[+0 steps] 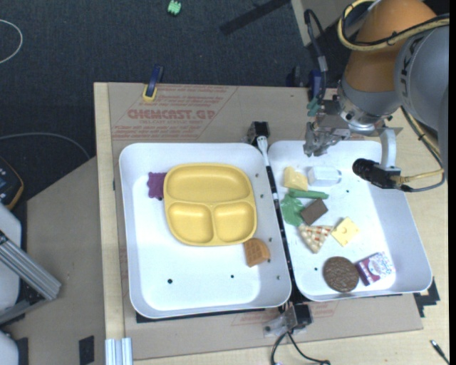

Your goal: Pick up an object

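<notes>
A tan worktop (78,235) sits on dark carpeted floor (64,64), with a brown sheet (206,114) printed in red letters laid over it. A blue-and-yellow clamp (152,85) grips the sheet's far edge. Thin white cable (28,139) trails across the floor at left (a small green scrap (174,8) lies far off). Aluminium framing (25,267) angles in at near left.

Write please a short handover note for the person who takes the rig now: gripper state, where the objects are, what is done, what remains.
Gripper: above the far edge of the right bin, nothing visibly held.
Right bin: cheese wedge, clear piece, green toy, brown block, pizza slice, yellow cheese square, round cookie, purple wrapper.
Left bin: yellow divided plate, purple item, brown bread piece.
Done: no pick yet.
Left: grasp and lift one object.
</notes>
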Controlling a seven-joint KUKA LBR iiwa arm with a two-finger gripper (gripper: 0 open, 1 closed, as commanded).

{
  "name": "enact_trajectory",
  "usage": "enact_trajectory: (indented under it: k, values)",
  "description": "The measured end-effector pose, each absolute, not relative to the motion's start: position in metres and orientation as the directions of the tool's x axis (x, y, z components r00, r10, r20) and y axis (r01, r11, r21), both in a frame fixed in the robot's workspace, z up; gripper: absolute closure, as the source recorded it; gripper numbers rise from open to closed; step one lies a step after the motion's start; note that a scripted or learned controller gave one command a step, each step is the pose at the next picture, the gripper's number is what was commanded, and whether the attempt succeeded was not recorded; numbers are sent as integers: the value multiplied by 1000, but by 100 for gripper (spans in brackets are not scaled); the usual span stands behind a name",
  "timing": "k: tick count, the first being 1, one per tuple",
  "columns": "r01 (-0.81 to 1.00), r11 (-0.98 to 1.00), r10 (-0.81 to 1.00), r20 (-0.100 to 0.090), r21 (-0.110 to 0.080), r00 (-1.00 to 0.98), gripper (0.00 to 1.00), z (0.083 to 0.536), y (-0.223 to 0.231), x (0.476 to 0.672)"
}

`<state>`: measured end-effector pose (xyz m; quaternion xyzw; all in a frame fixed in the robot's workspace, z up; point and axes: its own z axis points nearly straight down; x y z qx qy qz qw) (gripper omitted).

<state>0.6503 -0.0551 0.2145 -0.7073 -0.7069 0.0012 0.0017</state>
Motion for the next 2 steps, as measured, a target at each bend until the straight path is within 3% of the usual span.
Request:
enact_trajectory:
  k: [2]
  values:
    - [1000, 1, 1000, 1, 0, -1, 100, 230, -57, 643]
